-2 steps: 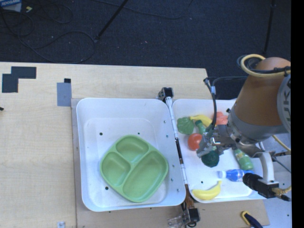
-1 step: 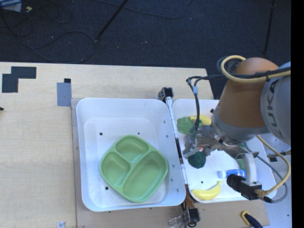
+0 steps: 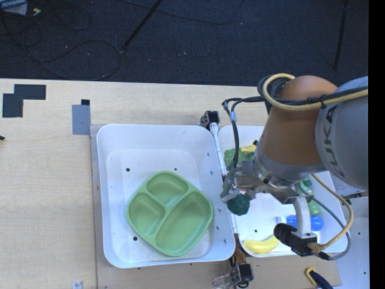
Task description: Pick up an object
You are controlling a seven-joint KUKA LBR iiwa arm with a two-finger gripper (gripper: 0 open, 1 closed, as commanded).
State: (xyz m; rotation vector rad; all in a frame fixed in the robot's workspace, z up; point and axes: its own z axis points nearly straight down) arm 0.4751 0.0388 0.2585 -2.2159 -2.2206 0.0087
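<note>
The arm's gripper (image 3: 236,192) is low in the right bin (image 3: 264,233), close to the wall between the two bins. A dark green ball (image 3: 239,205) sits right under it, but I cannot tell if it is held. A banana (image 3: 260,245) and blue toys (image 3: 304,223) lie nearer in that bin. A green plate (image 3: 170,212) rests in the left bin (image 3: 114,161). The pick looks started, not done: lifting is left.

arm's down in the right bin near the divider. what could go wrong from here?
1. The gripper sits right at the wall between the bins, beside a dark green object; a lift could scrape the wall or knock the object away.
2. The right bin is crowded: a yellow banana and blue pieces lie close by, so the arm could shove them.
</note>
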